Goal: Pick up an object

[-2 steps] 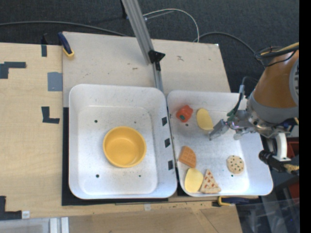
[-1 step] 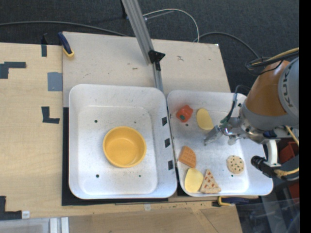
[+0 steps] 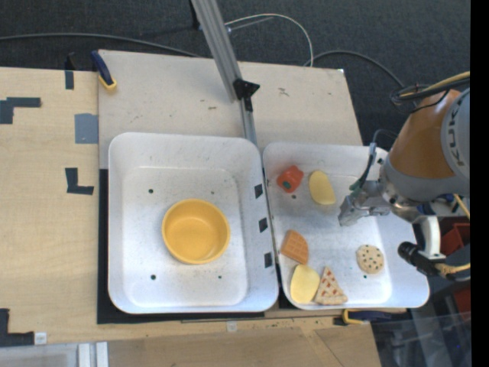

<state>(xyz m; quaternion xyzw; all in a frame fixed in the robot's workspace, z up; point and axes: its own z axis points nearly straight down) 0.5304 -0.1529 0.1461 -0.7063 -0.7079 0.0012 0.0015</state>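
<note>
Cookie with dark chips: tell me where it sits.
The cookie lies in the right bin, near its right side, just below the gripper and right of the pizza slice.

Robotics lab: taped bench [image 3: 46,167], white bins [image 3: 122,228], cables [image 3: 290,29]

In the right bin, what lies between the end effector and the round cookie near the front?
Nothing. In the camera view, the stretch of white floor of the right bin between the end effector and the cookie is bare.
</note>
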